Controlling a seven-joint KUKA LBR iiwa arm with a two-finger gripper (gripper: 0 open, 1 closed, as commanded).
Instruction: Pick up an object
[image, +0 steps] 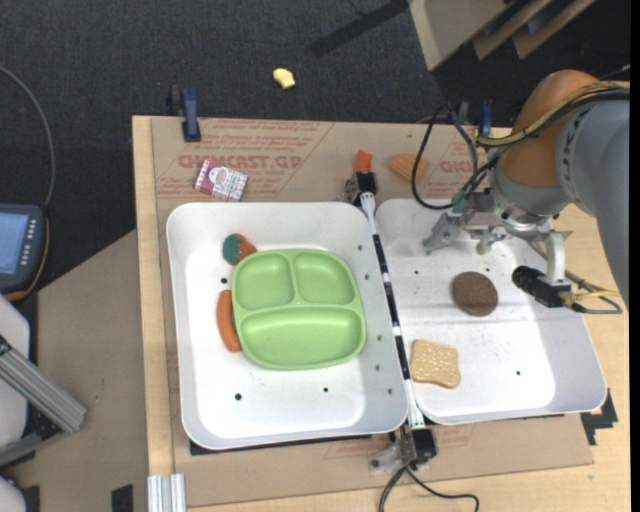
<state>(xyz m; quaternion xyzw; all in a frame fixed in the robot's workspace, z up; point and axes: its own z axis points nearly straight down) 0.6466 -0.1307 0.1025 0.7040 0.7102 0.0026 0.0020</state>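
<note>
Camera view, looking down on the bench with its two white bins side by side. The left bin carries a green divided plate at its middle, an orange sausage-shaped piece touching the plate's left edge, and a small green-and-orange piece just beside the plate's far left corner. The right bin carries a brown round cookie near its middle and a tan cracker near its front left corner, close to the wall shared with the left bin. The arm reaches in from the right and the gripper hangs over the far part of the right bin, above and behind the cookie and apart from it. Nothing can be seen between its fingers; whether the fingers stand open or closed cannot be told from this angle. As a judgement, the pick is not yet made: every candidate object lies in its bin, and the descent, the closing and the lift remain. The cookie, nearest the gripper, appears the likeliest target. On the bench beyond the bins lie a small printed packet and an orange-tipped clamp.
</note>
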